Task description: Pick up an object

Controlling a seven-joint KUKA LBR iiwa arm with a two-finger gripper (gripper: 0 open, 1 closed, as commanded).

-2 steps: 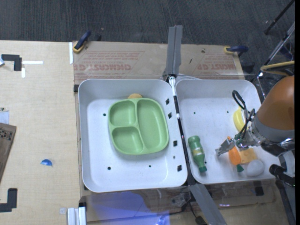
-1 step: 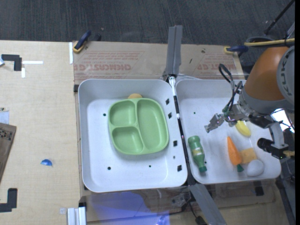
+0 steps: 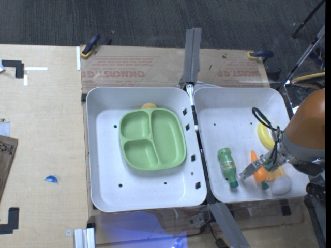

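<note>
1. The arm (image 3: 310,128) reaches in from the right edge, its orange band bulking large over the far right corner of the right bin (image 3: 227,105); below the band the grey wrist slants down and to the left into that bin.
2. The end effector (image 3: 256,168) sits low over the right bin's near right part, pointing left toward the bin's middle. Whether it is open or closed cannot be told, since the small parts at its tip blur into the things beneath.
3. An orange object (image 3: 254,159) lies right at the end effector's tip, touching or overlapped by it; the view does not settle whether it is gripped.
4. A green bottle (image 3: 227,167) lies on its side on the right bin's floor, just left of the end effector, its cap end toward the near rim.
5. A yellow object (image 3: 265,135) rests behind the wrist, partly hidden, with a black cable loop (image 3: 261,119) arching over it.
6. A pale roundish object (image 3: 281,187) lies near the right bin's near right corner.
7. In the left bin (image 3: 103,154) a green divided plate (image 3: 153,138) lies flat, with a small yellow thing (image 3: 149,106) peeking from behind its far edge.
8. Both bins stand side by side on the bench (image 3: 41,138).
</note>
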